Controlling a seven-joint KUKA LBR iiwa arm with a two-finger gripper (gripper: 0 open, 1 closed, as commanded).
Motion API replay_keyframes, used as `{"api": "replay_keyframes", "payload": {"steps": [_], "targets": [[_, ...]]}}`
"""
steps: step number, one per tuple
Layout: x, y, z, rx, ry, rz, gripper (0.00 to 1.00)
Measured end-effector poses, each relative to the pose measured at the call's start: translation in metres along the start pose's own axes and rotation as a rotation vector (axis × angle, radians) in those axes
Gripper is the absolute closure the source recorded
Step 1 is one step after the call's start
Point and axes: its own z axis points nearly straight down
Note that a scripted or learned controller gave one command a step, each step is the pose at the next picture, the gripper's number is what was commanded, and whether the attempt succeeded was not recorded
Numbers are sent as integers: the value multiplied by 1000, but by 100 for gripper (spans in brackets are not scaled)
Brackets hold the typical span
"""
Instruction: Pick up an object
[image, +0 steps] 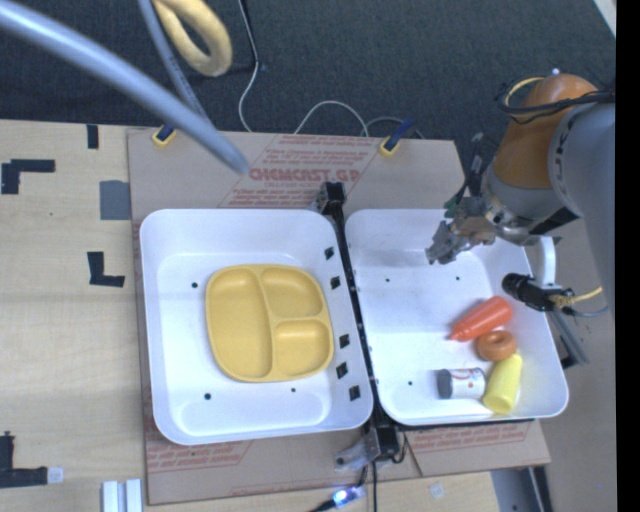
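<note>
My gripper hangs over the upper middle of the right bin, with nothing visible between its dark fingertips. Below and to its right lie an orange carrot, a brown ring-shaped donut, a yellow bottle-like piece and a small white can with a dark cap. All of these rest on the bin floor, apart from the gripper. The left bin holds a yellow divided plate.
A black divider with clips runs between the two bins. The arm's grey and orange body looms over the right bin's top right corner. A grey pole crosses the top left, above the cardboard base.
</note>
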Motion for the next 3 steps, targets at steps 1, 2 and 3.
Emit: {"api": "replay_keyframes", "payload": {"steps": [1, 2, 3], "targets": [[3, 7, -45, -1, 0, 0, 100], [10, 15, -99, 0, 0, 0, 100], [57, 1, -95, 5, 1, -2, 100]]}}
